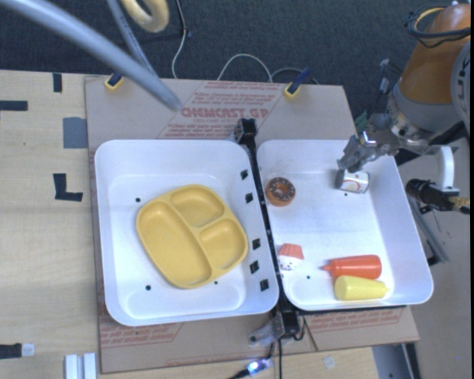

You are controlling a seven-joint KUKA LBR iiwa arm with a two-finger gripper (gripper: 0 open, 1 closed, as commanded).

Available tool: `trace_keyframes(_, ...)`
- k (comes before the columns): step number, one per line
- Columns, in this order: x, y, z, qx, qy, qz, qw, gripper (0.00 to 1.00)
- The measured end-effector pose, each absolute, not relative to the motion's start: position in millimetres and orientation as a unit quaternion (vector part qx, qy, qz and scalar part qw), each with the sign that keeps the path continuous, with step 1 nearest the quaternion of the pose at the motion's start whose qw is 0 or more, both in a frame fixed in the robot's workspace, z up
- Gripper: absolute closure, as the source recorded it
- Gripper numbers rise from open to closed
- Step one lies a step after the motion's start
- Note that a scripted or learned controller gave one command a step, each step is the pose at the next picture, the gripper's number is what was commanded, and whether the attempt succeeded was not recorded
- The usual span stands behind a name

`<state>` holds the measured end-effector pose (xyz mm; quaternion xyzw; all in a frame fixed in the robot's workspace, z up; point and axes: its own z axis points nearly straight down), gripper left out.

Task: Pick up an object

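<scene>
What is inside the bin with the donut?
The right bin holds a donut, a small red and white toy, a carrot, a yellow piece and a small white thing under the gripper, partly covered.

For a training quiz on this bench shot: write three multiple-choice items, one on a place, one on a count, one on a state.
1. Where does the yellow three-compartment plastic plate lie?
A. left white bin
B. right white bin
C. on the cardboard

2. How many objects lie in the right white bin?
A. two
B. three
C. five

3. How does the gripper stand?
A. high above the left bin
B. low at the small white and silver object
C. outside both bins

Answers: 1 A, the plate rests inside the left white bin. 2 C, doughnut-like brown ring, small red and white piece, orange carrot-like toy, yellow oblong toy, white and silver object. 3 B, its tip meets that object at the right bin's far end.
</scene>
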<state>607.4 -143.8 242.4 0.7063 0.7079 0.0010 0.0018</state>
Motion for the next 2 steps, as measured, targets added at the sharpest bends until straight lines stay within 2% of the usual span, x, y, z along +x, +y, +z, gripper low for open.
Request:
trace_keyframes(1,598.0,-96.0,247.0,0.705,0.709,0.0001,-0.001,1.0)
trace_keyframes(2,574.1,-43.9,248.6,0.706,0.709,-0.0008,-0.001,1.0)
